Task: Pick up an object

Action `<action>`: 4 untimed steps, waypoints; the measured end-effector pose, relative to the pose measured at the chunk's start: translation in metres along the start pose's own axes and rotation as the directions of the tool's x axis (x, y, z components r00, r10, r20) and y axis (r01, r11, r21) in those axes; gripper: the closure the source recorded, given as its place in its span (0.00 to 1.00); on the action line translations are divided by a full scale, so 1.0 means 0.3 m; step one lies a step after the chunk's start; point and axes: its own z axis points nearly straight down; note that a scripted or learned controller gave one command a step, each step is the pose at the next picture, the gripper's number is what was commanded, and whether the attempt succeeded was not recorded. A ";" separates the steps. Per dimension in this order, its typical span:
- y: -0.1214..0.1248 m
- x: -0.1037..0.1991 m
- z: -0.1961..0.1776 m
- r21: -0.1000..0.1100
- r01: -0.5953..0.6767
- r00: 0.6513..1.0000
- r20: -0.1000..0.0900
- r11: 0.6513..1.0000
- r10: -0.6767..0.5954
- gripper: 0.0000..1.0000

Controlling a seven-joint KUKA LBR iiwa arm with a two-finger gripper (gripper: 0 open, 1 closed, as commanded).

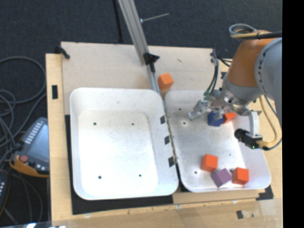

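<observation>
The gripper (214, 112) sits low over the upper part of the right bin (190, 141), in the right-centre of the frame, hung from the grey arm (270, 70) with its orange band (244, 63); whether it is released or clenched cannot be told, since the wrist body covers it from above. A blue block (215, 119) lies right beneath it, with a small orange piece (230, 116) touching its right side; the two crowd together, so a clean grasp on either looks awkward. Judging from this, the arm is down at a pick attempt on the blue block, nothing yet lifted. Lower right in the same bin lie an orange cube (209, 162), a purple block (221, 177) and another orange cube (240, 175), the last two touching; one more orange cube (165, 81) rests outside the bins, upper centre; the left bin (76, 108) fills the centre-left.
</observation>
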 end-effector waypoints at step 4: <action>-0.198 0.294 -0.076 0.000 0.007 1.000 -0.004 1.000 -0.007 1.00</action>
